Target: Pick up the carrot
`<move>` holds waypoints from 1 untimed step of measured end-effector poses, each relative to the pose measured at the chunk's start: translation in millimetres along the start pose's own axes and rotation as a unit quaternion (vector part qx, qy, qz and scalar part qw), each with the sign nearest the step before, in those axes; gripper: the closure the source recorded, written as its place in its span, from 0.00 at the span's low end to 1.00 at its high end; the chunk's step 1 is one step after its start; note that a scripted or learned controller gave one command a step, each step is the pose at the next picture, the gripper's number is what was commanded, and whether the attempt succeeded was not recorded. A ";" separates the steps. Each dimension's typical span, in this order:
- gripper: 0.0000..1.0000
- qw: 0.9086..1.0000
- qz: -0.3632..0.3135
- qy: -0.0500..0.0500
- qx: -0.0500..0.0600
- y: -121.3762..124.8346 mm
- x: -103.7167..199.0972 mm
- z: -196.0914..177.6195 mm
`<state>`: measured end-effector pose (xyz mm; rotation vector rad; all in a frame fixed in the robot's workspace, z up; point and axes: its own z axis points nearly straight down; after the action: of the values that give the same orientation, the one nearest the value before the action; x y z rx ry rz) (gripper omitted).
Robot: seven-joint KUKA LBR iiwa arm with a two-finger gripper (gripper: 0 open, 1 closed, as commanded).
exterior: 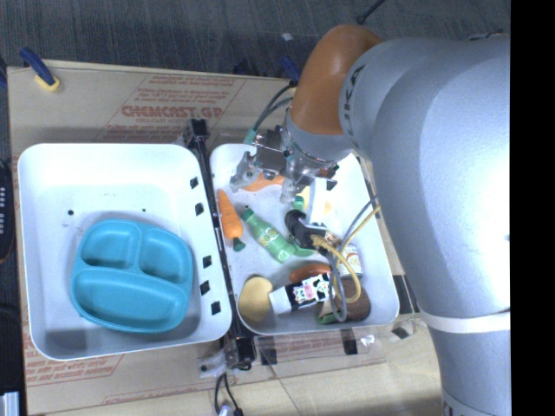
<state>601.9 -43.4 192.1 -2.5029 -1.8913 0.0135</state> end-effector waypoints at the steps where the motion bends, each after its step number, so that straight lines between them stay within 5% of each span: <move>1: 0.00 1.000 0.000 0.000 0.000 0.0 0.0 0.0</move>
<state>601.9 -43.5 192.1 -2.5029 -1.8913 0.0135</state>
